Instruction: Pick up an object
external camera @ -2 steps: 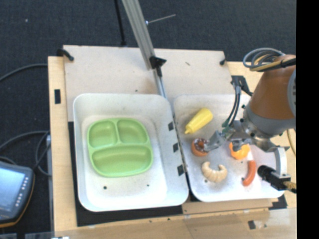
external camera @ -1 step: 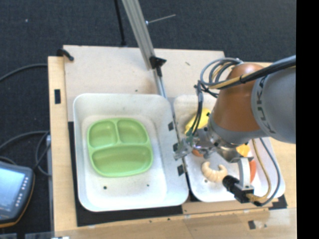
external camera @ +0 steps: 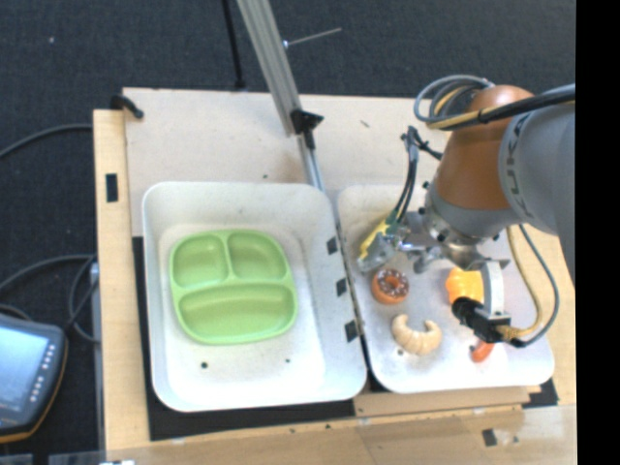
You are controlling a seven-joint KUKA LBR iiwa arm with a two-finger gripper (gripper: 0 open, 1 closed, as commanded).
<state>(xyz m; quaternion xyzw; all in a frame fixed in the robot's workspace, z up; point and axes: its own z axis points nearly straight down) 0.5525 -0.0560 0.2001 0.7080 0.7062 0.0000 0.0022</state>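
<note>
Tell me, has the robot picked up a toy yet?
Not that I can see. The gripper is down in the right bin, just above the round orange toy. The croissant and yellow piece lie there too. The green plate sits in the left bin. Grabbing and lifting remain.

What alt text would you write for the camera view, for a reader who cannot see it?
The grey and orange arm hangs over the right bin, which holds a croissant, a round orange piece and other small items. The left bin holds a green divided plate.
</note>
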